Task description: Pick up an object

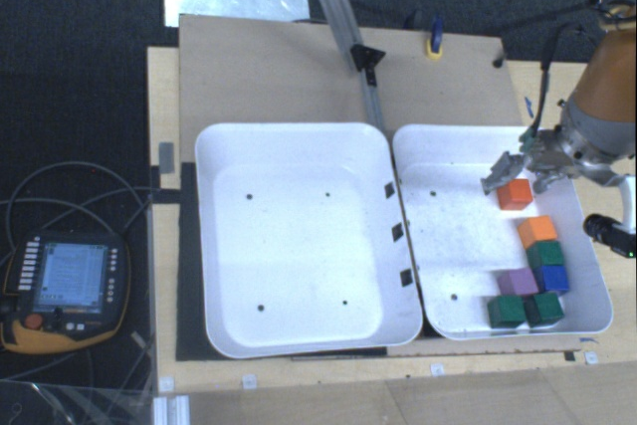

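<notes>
Gripper [520, 172] in right bin [468, 244], fingers spread apart, nothing between them. Red-orange cube [514, 194] just beside, below fingertips, resting on bin floor near upper right. Arm [605, 100] enters from right, orange band above wrist, angled down-left. Other blocks [532, 279] clustered lower right corner.

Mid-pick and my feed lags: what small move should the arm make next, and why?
Probably a short descent straight down onto the red-orange block. The claw sits right over it in the right bin, and that block lies apart from the cluster of orange, green, blue and purple blocks nearer the bin's corner, so there is room around it.
</notes>
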Controlling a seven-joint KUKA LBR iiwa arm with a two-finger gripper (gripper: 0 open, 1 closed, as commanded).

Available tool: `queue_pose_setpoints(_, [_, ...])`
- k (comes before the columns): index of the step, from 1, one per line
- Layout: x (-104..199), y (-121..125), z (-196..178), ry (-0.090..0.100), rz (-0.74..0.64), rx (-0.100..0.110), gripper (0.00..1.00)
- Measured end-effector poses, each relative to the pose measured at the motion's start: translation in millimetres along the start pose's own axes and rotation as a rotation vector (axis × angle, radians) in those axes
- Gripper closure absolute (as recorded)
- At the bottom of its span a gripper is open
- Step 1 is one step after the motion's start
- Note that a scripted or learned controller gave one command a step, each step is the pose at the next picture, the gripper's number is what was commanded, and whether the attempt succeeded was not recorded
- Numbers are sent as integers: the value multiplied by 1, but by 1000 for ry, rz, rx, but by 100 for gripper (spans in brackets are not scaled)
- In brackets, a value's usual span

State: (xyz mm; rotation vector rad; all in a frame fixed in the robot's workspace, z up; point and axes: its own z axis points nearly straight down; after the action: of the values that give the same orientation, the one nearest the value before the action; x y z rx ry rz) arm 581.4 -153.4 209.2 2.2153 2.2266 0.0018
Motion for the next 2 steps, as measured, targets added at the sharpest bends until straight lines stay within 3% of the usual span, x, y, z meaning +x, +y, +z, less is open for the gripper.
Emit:
queue_pose_setpoints(1, [0,0,0,0,1,0,0])
queue_pose_setpoints(2, [-8,4,46,-1,3,4,0])
